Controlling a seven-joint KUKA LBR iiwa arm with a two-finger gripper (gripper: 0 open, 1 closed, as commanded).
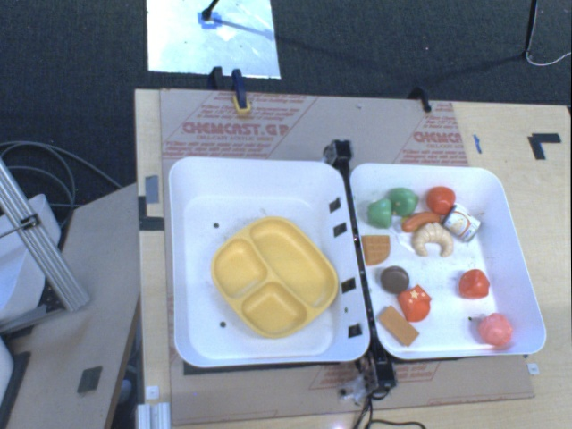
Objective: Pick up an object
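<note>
1. Yellow plate [273, 277], one, with three compartments, lies in the left bin [192, 239].
2. The right bin [509, 239] holds the loose objects: two green pieces [384, 212] touching at its far left, one brown biscuit [376, 249], one dark round lump [395, 279], one tan wedge [398, 325].
3. Further right: one croissant [433, 238], one small can [461, 223], three red pieces [474, 283], one pink piece [494, 329].
</note>
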